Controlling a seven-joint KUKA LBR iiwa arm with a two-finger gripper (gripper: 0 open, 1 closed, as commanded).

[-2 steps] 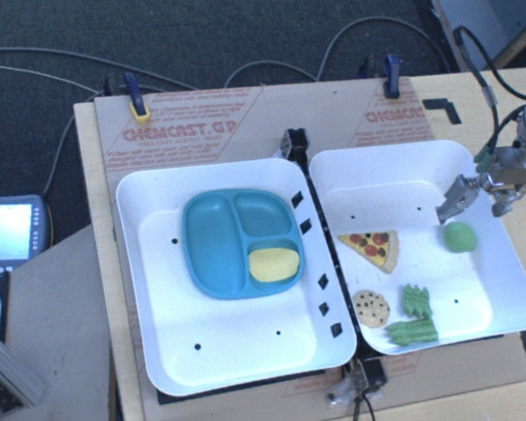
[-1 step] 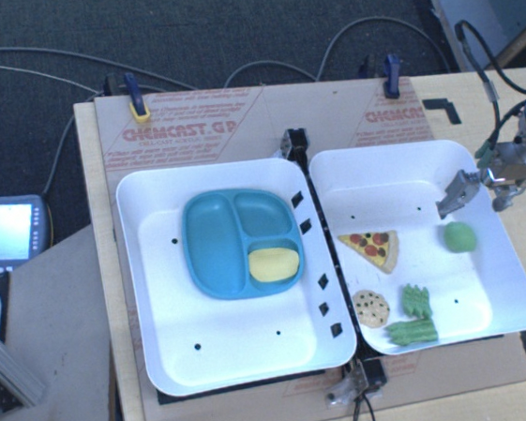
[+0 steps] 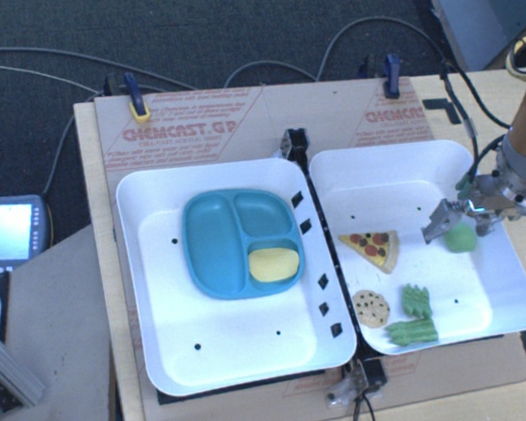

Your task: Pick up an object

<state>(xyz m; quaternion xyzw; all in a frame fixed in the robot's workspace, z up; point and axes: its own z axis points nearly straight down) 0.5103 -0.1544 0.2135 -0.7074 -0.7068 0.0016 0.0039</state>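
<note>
- Honestly, I'm hovering my gripper (image 3: 455,221) over the right bin (image 3: 398,156), right by a green ball-like thing (image 3: 461,238) near its right wall.
- I'm not seeing whether the ball is sitting between my fingers or just beside them, so can't tell how wide I am.
- Risk I'm guessing at: it's rolling off against the wall, or I'm closing on air.
- Pizza slice (image 3: 371,245), cookie (image 3: 371,308) and leafy greens (image 3: 412,318) are lying well clear to the left.
</note>
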